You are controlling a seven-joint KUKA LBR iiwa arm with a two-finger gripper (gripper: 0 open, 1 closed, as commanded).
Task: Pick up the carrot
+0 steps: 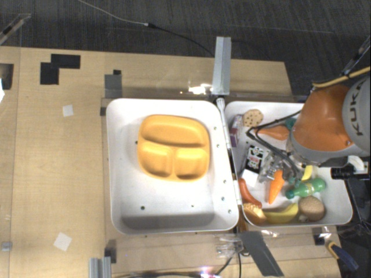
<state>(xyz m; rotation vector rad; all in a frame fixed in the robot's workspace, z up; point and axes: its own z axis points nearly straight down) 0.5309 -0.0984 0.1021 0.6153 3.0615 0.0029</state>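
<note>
The carrot [275, 187] is orange and short. It lies tilted in the middle of the right white bin [348, 210], its tip pointing to the front. My gripper [277, 170] hangs straight over the carrot's thick upper end, at or just above it, under the grey and orange wrist [324, 126]. The wrist hides much of the bin's right half.
Around the carrot lie a red pepper [247, 191], a banana [282, 214], a brown potato [312, 207], a green bottle [307, 187], a small black-and-white box [255, 156] and a cookie [252, 118]. The left bin [124, 172] holds a yellow divided tray [173, 145].
</note>
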